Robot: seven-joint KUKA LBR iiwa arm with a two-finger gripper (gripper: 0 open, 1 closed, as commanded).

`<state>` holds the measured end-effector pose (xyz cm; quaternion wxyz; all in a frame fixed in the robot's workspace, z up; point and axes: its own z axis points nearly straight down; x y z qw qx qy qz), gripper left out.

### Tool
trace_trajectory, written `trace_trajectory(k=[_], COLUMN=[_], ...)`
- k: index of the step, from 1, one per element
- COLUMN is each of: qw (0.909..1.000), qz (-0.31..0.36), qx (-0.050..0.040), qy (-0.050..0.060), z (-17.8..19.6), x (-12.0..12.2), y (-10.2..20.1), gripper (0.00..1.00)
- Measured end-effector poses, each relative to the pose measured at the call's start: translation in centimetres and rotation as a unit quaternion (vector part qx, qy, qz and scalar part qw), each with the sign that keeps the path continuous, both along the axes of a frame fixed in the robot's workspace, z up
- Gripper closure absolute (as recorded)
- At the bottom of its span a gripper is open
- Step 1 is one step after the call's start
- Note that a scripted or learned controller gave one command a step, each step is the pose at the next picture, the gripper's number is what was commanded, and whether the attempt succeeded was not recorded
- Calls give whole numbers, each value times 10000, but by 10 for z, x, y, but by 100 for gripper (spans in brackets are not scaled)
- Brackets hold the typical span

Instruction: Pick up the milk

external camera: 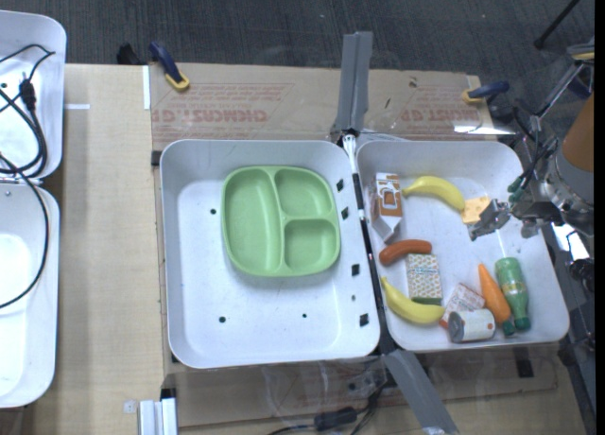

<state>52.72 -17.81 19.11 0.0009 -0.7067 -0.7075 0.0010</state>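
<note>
Two bins on bench. Milk carton [388, 204] lies at left edge of right bin [558, 324], beside sausage [405, 252]. Gripper [493, 219] hovers near cheese [476, 209], well apart from carton; fingers apart, nothing between. Green plate [281, 220] in left bin [189, 310].

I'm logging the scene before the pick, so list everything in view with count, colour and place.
bins: 2, white, side by side on bench
plate: 1, green, left bin
milk: 1, white-orange carton, right bin, left side
bananas: 2, yellow, right bin, top and bottom
sausage: 1, red-orange, right bin
box: 1, pale, below sausage
cheese: 1, yellow, by hand
carrot: 1, orange, right bin
bottle: 1, green, right bin
can: 1, grey-red, right bin bottom
clamps: 2, blue-yellow, bench top
hand: 1, grey, above right bin
</note>
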Motion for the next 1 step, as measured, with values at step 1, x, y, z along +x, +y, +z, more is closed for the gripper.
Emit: trace_trajectory(k=[1], qw=[10000], qz=[1], qx=[-3], qy=[6], z=[8], x=[0], y=[0], gripper=[100])
